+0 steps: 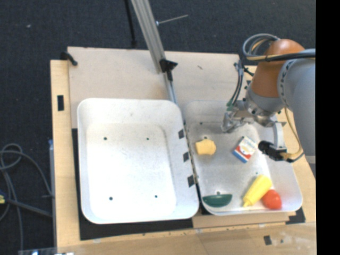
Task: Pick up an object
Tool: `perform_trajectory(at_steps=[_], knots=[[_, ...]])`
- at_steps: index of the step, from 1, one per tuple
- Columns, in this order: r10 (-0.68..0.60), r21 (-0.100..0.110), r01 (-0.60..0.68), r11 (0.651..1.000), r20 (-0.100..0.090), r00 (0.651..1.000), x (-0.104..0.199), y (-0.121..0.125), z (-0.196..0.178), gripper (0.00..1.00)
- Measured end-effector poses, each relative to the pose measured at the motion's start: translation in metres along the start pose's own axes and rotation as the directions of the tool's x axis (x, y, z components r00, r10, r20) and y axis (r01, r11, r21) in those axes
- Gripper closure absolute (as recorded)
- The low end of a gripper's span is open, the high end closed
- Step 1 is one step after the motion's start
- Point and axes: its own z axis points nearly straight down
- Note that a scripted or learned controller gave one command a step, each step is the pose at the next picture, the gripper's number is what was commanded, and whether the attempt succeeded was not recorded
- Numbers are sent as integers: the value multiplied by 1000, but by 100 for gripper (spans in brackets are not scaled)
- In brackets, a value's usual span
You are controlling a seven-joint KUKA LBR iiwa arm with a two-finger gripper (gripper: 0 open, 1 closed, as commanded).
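Note:
The right bin (pixel 212 113) holds several small objects: a yellow chunk (pixel 205 147) near its left side, a small white, red and blue box (pixel 244 150) in the middle, a yellow bottle (pixel 256 189) and a red ball (pixel 272 199) at the front right, and a dark green bowl-shaped piece (pixel 218 199) at the front edge. My gripper (pixel 230 124) hangs over the back of this bin, behind the box and to the right of the yellow chunk. Nothing shows between its fingers.
The left bin (pixel 130 158) lies beside the right one on the wooden bench. A slanted aluminium post (pixel 151 31) rises behind the bins. Cables (pixel 255 44) loop above the wrist, and more cable lies on the floor at the left.

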Motion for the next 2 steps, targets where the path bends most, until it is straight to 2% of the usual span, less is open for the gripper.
perform_trajectory(at_steps=[2], knots=[[-10,-3,10,1000,-2,1000,13,8,-110,100]])
